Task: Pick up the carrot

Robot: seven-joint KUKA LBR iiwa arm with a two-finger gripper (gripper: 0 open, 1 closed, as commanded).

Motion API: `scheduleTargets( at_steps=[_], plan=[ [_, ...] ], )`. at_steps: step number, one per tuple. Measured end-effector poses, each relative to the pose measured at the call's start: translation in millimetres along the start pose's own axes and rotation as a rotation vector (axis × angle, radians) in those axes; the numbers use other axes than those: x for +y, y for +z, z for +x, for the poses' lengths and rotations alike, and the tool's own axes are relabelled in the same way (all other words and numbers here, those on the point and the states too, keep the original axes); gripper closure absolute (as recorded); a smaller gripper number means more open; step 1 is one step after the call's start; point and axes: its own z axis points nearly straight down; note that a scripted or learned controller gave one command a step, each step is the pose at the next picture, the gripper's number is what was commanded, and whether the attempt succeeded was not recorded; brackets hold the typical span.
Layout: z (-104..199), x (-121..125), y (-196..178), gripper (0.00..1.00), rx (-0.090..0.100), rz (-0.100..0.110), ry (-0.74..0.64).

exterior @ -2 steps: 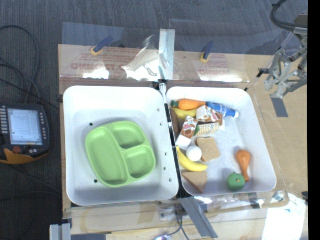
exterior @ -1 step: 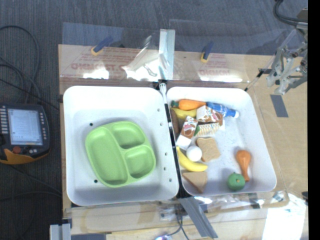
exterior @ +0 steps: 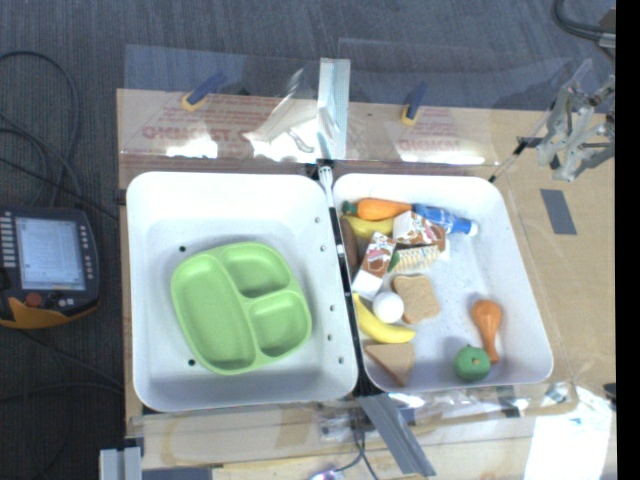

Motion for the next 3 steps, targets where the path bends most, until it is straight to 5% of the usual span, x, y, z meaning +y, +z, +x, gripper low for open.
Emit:
scheduleTargets(
  at_steps=[3],
  plan=[
    [-6.6, -1.3, -31.6, 1.00, -0.018, 0.011, -0.002]
  ],
)
